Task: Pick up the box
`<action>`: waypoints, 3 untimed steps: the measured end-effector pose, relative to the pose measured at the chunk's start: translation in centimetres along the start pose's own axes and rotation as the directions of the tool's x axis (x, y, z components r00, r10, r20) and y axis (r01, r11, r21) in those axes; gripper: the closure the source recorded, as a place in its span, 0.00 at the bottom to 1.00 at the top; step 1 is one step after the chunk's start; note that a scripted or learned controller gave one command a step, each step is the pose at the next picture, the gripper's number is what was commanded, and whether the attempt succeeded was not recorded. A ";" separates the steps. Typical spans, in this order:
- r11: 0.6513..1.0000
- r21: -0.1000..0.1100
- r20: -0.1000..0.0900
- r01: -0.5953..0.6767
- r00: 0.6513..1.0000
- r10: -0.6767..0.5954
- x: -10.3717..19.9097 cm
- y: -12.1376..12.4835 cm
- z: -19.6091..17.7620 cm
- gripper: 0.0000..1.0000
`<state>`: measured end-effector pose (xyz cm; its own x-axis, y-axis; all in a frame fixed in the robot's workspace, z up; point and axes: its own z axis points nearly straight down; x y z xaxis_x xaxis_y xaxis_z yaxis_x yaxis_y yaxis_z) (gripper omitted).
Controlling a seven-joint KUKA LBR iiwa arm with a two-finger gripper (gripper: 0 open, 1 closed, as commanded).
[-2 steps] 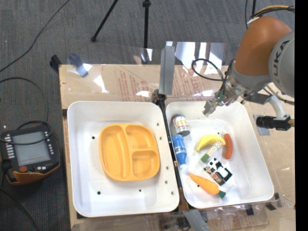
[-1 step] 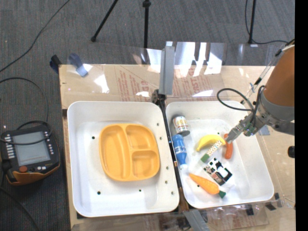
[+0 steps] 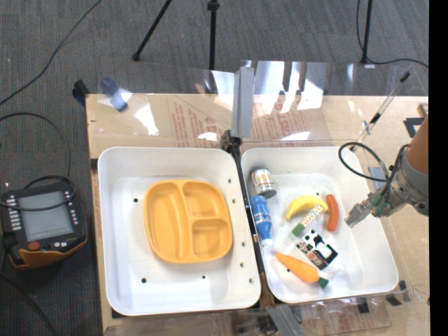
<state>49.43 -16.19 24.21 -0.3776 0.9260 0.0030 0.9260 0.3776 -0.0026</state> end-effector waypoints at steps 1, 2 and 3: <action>0.992 0.001 -0.001 -0.126 0.992 0.126 0.8 -1.6 0.2 1.00; 0.945 0.005 -0.001 -0.328 0.945 0.328 4.8 0.0 0.4 1.00; 0.825 0.005 0.000 -0.565 0.825 0.565 6.2 0.5 4.1 1.00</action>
<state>47.57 -10.25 20.18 0.2116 0.9774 0.0012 0.9773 -0.2116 -0.0092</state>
